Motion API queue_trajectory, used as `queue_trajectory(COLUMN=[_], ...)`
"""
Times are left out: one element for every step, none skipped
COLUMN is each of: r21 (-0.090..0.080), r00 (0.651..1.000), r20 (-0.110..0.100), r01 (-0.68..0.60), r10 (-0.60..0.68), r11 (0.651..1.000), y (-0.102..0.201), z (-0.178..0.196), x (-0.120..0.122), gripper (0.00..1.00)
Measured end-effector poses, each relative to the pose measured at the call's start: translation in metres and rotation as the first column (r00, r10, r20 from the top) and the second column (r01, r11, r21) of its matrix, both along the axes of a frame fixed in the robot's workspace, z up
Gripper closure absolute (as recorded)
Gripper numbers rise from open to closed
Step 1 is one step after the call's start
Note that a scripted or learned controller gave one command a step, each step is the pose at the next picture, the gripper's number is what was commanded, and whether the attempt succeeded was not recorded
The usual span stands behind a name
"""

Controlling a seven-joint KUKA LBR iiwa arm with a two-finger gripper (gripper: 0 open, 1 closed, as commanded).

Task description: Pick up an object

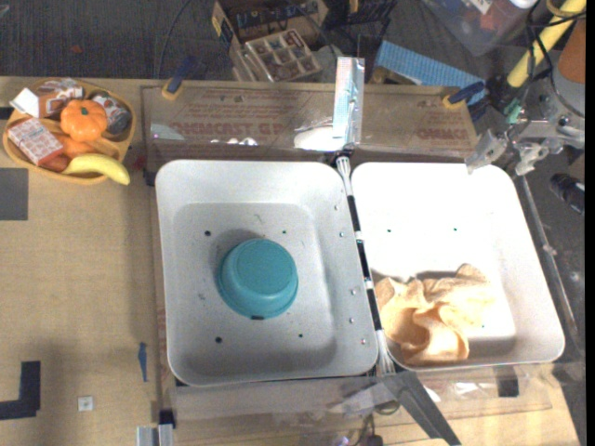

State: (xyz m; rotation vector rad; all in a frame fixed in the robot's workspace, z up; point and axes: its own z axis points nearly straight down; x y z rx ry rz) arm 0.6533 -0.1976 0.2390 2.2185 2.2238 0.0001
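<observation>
A teal bowl [258,277] lies upside down in the middle of the left bin [186,193]. A crumpled tan cloth [432,309] sits in the near part of the right bin [437,203], against its front left corner. My gripper [504,154] hangs over the far right corner of the right bin, well away from the cloth. It is open, with its fingers spread and nothing between them.
A wicker basket [19,147] of toy food, with an orange pumpkin [84,119] and a banana [98,166], stands at the bench's far left. Cardboard [251,114] and a metal divider [349,100] line the back of the bins. Cables and boxes lie beyond.
</observation>
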Motion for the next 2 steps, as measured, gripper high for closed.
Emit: queue_trajectory(r21=[0.000, -0.002], r00=[0.993, 0.997], r20=[-0.001, 0.008], r01=[-0.120, -0.076], r10=[0.120, 0.076], r11=[0.993, 0.997], y=[0.116, 0.069], z=[-0.054, -0.150], x=[-0.068, -0.148], gripper=[0.00, 0.00])
